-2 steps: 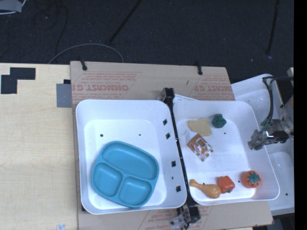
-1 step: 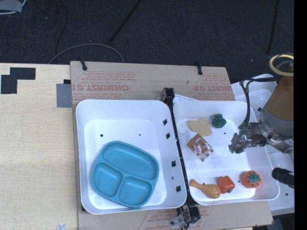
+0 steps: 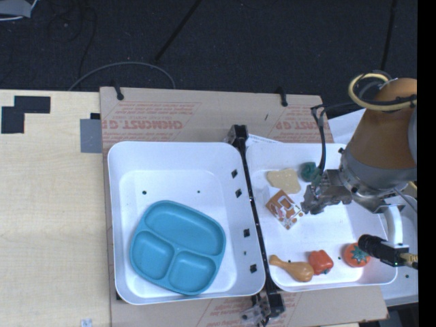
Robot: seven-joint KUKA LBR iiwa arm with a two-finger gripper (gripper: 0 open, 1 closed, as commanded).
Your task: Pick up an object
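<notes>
My gripper [image 3: 312,203] hangs low over the middle of the right bin [image 3: 327,281], reaching in from the right. Just to its left lies an orange-and-white patterned packet [image 3: 284,208], close to the gripper but not visibly held. A beige flat piece [image 3: 283,178] lies above the packet, and a teal object [image 3: 310,170] sits next to it, partly hidden by the wrist. Along the bin's near edge lie a tan drumstick [image 3: 291,267], a red block [image 3: 320,261] and an orange-red tomato [image 3: 354,255].
The left bin [image 3: 129,162] holds a blue divided plate [image 3: 177,247]. A black divider [image 3: 246,210] runs between the two bins. Cardboard lies under both bins, with pale wooden bench to the left.
</notes>
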